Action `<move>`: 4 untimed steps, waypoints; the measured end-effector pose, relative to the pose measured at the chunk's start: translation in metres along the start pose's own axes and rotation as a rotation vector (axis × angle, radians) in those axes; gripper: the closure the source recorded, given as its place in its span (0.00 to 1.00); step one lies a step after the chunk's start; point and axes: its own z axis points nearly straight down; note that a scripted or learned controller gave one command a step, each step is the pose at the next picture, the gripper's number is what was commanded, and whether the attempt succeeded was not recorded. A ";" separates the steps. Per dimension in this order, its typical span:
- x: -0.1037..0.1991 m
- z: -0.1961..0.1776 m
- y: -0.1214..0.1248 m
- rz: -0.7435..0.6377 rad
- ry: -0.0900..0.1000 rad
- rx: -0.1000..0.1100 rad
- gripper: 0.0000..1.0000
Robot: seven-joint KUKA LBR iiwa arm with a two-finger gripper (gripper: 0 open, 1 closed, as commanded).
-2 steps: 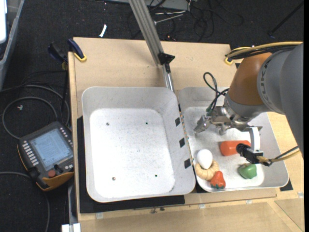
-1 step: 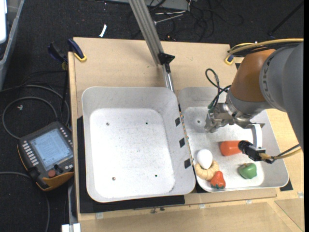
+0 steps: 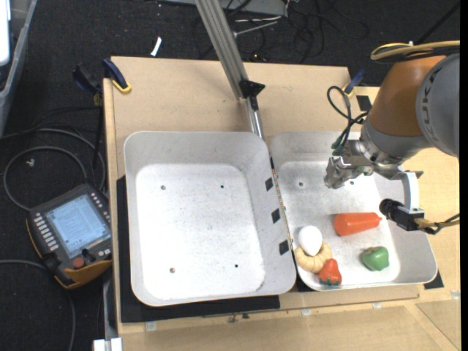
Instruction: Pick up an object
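Two white bins sit on the surface (image 3: 190, 86). The right bin (image 3: 307, 148) holds four objects: one orange carrot (image 3: 357, 223), one green pepper (image 3: 375, 258), one white egg (image 3: 311, 239), one red strawberry (image 3: 330, 271). The end effector (image 3: 338, 175) hovers above the carrot; its state cannot be told.

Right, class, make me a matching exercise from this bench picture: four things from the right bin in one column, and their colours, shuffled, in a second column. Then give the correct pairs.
Column one:
1. carrot
2. egg
3. pepper
4. banana

Column two:
A. green
B. pale yellow
C. orange
D. white

Pairs: 1-C, 2-D, 3-A, 4-B.

All four lie in the right bin, towards its near edge, below the gripper.
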 end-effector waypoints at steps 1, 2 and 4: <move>0.001 -0.050 -0.008 -0.003 0.001 0.000 1.00; 0.001 -0.103 -0.006 -0.004 0.000 -0.001 1.00; 0.103 -0.090 0.000 -0.009 0.003 0.008 1.00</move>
